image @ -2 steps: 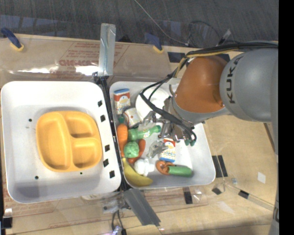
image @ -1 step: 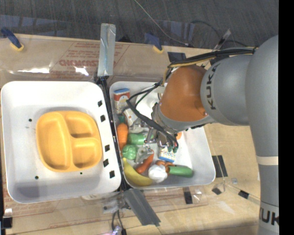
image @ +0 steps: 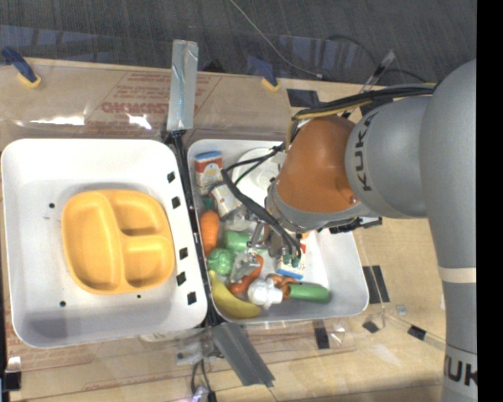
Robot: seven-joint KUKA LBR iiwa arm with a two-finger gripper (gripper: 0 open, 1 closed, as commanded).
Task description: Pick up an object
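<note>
Claw [image: 268, 245]: low in the crowded right white bin [image: 348, 270], grip state impossible to tell
Yellow plastic banana [image: 232, 302]: just below it
Yellow divided plastic tray [image: 117, 241]: well left, in the left white bin [image: 25, 191]

Grey arm with orange band [image: 318, 170] over cluttered right white bin [image: 352, 287].
Gripper [image: 264, 241] down among toys: orange carrot [image: 209, 229], yellow banana [image: 233, 304], green cucumber-shaped piece [image: 310, 292], small carton [image: 207, 171]. Yellow divided plastic tray [image: 117, 241] flat in left white bin [image: 25, 191].
</note>
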